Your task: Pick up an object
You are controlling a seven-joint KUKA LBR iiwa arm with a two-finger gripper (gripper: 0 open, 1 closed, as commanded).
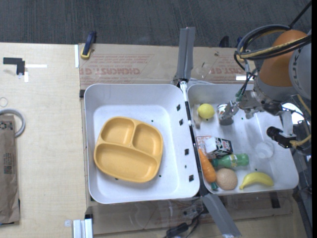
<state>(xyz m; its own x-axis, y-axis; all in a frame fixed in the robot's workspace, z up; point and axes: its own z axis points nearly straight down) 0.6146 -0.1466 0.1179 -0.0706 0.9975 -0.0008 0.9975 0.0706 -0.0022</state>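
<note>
Bench (39, 133), far left of the hand: a brown paper packet (7, 167) at the edge. Left bin (91, 133), well to the hand's left: one yellow divided plate (130, 148), lying flat near the middle. Right bin (282, 180), under the hand: a lemon (206, 111) just left of the hand, apart from it; below the hand, a small printed packet (214, 145), then an orange carrot (207, 166) lying lengthwise along the left wall, a green bottle (231, 160) on its side touching the packet, a tan egg-shaped item (227, 178) beside the carrot's lower end, and a banana (256, 180) to the lower right, near the front wall. Hand (227, 114): low over the bin's upper part, metallic, pointing left toward the lemon; whether it is spread or pressed together cannot be told, and nothing is visibly held. Arm (277, 63): grey with an orange band, to the hand's right, black cables looped above it.
</note>
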